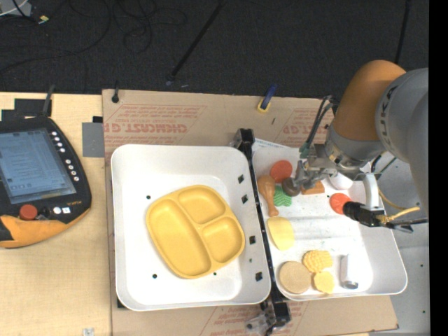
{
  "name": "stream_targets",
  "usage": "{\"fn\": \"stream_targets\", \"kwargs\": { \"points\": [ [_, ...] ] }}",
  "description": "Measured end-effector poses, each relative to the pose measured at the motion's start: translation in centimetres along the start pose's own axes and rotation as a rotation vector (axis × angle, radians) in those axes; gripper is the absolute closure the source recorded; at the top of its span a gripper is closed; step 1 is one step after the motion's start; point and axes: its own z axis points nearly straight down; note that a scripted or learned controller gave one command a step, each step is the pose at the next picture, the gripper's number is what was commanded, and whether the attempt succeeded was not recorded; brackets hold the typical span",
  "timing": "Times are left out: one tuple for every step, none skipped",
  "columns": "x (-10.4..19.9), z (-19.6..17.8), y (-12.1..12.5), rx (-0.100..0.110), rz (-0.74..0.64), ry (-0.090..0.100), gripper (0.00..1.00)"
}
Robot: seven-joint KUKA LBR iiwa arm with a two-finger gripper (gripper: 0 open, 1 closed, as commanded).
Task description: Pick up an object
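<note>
We saw small toy foods scattered in the right bin (392, 275): a green piece (283, 197), a red round (281, 169), an orange stick (267, 193), a pale yellow lump (281, 232), a tan disc (295, 277), two yellow rounds (317, 260) and a grey piece (346, 271). The left bin (133, 187) held a yellow divided plate (194, 230). The gripper (302, 183) hung low over the right bin, just beside the green piece; we could not tell how far open it was.

My tool (299, 185) hangs in the right bin (392, 275) among toy foods; the divided plate (194, 229) lies in the left bin (133, 166).
</note>
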Motion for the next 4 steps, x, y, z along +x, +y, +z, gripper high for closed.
{"fn": "stream_targets", "kwargs": {
  "points": [
    [-0.2,-6.4,0.1,-0.001,0.000,0.000,1.00],
    [-0.4,-8.3,0.2,0.002,0.000,0.001,1.00],
    [3.7,-7.6,-1.4,0.007,-0.003,0.002,1.00],
    [9.1,-7.0,-3.2,0.008,-0.005,0.002,1.00]
  ]
}}
